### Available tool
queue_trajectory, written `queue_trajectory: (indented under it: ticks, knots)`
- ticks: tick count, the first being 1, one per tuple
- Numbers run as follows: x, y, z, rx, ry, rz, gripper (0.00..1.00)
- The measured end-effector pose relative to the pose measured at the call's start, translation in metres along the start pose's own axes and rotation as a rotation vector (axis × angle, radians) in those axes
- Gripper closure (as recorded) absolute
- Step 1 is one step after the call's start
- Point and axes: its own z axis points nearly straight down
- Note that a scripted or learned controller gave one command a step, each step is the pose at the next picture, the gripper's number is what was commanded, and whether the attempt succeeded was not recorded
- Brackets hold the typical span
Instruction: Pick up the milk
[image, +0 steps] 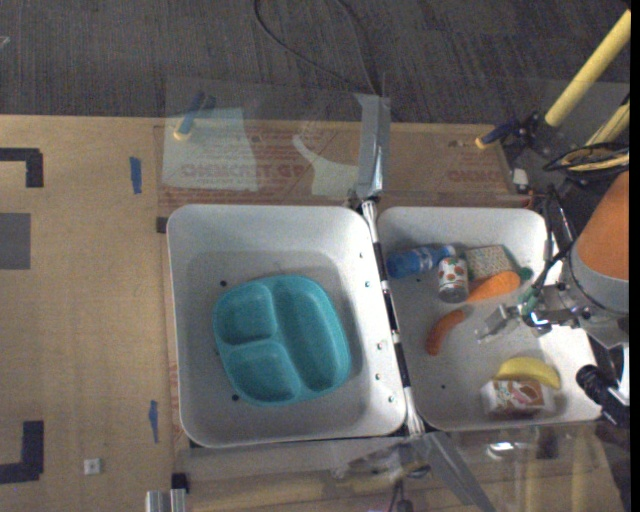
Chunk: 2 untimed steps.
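Two white bins sit side by side on the counter (80, 330); the left bin (190, 330) carries a teal sectioned plate (282, 340). Over the right bin (460, 390), the end effector (500, 322) hangs with fingers spread, gripping nothing. Below it and apart, near the bin's front wall, lies the milk (517, 397), touching a banana (530, 371).

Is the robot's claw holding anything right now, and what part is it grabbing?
No. The metal two-finger gripper hangs over bare floor of the right white bin, with nothing between its fingers. The small milk carton lies apart, untouched.
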Motion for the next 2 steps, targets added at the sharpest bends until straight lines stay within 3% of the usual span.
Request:
queue_trajectory:
  ticks: [1, 2]
  knots:
    - [0.024, 0.039, 0.107, -0.001, 0.000, -0.069, 0.00]
    - [0.001, 0.157, 0.109, -0.001, -0.001, -0.093, 0.00]
